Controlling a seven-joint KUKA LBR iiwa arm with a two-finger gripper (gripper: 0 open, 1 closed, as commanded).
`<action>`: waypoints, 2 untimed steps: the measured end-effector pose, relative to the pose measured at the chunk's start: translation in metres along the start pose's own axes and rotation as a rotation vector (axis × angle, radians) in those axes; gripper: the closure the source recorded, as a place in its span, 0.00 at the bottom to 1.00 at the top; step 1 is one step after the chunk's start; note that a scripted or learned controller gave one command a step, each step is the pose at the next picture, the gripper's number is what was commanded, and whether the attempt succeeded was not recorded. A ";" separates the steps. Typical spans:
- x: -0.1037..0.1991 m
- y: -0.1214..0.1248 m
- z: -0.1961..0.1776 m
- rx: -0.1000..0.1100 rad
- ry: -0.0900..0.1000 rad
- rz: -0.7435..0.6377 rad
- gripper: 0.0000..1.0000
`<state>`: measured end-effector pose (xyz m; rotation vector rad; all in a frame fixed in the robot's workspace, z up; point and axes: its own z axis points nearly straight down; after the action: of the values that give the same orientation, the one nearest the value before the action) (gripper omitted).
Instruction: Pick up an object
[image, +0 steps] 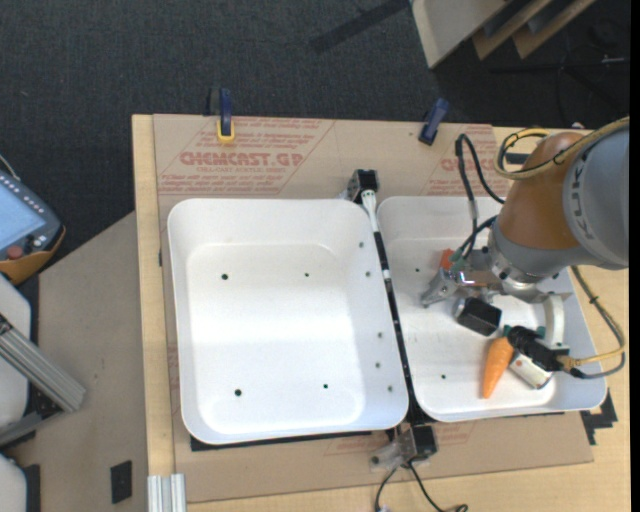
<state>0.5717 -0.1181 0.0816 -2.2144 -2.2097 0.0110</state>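
My gripper (443, 285) hangs low over the middle of the right bin (430, 390), under the grey arm with its orange band (535, 205). A small red-orange piece (447, 260) shows right beside the gripper; I cannot tell whether it is a loose object or part of the tool. A black block (478, 316) lies just right of and below the gripper. An orange carrot (494, 366) lies toward the bin's front, next to a white and black object (531, 366). A white cylinder (553, 320) lies at the right.
The left bin (200, 300) lies beside the right one, with a black divider strip (385, 290) between them. Both rest on a cardboard sheet (250, 150) held by blue clamps (224, 105). Cables (470, 170) run from the arm.
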 end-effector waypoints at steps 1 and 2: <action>0.009 0.046 -0.143 -0.031 -0.008 -0.006 0.00; 0.025 0.020 -0.088 -0.007 -0.002 -0.002 0.00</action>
<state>0.5933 -0.0939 0.1690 -2.2176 -2.2163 0.0053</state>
